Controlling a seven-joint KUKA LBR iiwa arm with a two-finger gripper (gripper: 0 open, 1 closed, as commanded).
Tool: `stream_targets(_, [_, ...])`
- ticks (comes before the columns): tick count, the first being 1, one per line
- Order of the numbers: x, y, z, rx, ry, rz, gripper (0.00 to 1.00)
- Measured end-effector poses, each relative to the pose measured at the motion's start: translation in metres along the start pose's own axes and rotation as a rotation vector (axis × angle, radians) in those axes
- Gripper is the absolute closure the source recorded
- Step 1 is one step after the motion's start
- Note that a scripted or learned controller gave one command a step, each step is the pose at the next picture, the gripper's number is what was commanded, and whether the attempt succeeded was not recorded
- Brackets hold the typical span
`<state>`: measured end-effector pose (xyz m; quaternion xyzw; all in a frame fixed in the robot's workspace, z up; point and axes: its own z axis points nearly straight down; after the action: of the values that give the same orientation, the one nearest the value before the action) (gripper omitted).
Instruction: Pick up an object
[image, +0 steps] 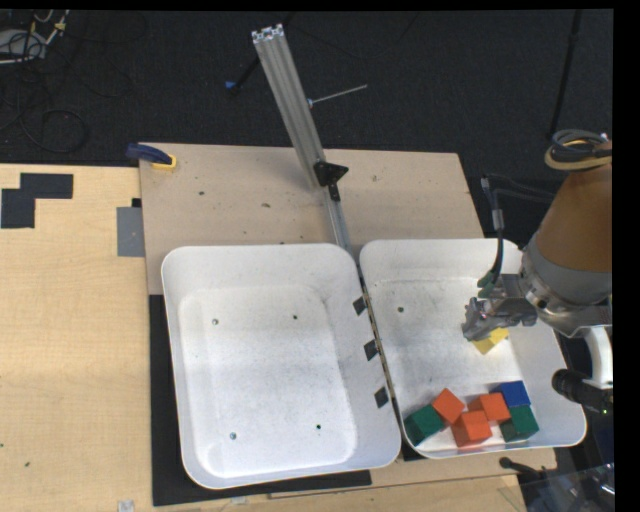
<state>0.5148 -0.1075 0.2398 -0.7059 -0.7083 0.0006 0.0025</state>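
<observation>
My gripper hangs over the right part of the right bin, reaching in from the right. A small yellow block peeks out just beneath its tip, partly hidden by it; whether the block is gripped or lying on the bin floor is unclear. At the bin's front right corner lies a cluster of blocks: a green one, orange ones, a blue one and another green one.
The left bin sits beside the right one, with a divider ridge and black clips between them. A slanted aluminium rail rises behind the bins. The arm's grey body looms over the right bin's right edge.
</observation>
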Motion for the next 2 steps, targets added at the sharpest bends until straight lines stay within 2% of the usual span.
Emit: stream_targets(2, [0.088, 0.043, 0.012, -0.001, -0.002, 0.001, 1.00])
